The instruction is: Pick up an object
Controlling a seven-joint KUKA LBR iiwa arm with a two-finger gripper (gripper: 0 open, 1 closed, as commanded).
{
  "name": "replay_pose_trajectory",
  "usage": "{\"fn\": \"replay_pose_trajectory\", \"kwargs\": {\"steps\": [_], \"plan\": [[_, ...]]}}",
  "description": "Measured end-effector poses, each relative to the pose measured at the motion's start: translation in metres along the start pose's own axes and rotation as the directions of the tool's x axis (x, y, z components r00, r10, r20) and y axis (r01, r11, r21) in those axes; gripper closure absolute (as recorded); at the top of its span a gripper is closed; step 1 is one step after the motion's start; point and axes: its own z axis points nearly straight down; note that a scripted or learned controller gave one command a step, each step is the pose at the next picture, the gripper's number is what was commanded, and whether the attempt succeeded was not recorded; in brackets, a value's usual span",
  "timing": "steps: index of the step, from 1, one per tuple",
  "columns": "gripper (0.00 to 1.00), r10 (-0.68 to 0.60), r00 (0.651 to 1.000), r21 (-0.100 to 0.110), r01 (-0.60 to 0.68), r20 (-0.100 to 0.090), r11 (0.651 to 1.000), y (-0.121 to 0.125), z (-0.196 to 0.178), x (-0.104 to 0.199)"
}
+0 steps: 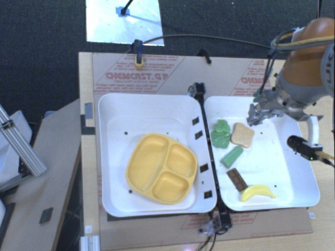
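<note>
Hovering just above the toast slice (242,135), the gripper (255,116) hid its finger state from you, so you needed a centred descent.

- On the worktop (89,77) two bins stand side by side, touching along the middle.
- The left bin (120,109) holds a divided tray (161,167), a little toward its near side.
- In the right bin (298,187), along its left part, lie a leafy toy (221,133), a bread slice (242,135) just right of it, a small block (231,156) below them, then a bar (236,179), and a banana (256,193) nearest the front edge.
- The gripper (255,114) hangs over the far part of the right bin, just behind the bread slice.
</note>
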Motion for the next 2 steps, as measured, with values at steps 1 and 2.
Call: {"fn": "replay_pose_trajectory", "kwargs": {"steps": [1, 2], "plan": [[1.00, 0.003, 1.000, 0.002, -0.003, 0.001, 1.000, 0.001, 0.002, 0.043], [1.00, 0.002, 1.000, 0.002, -0.002, 0.001, 1.000, 0.001, 0.014, 0.093]]}}
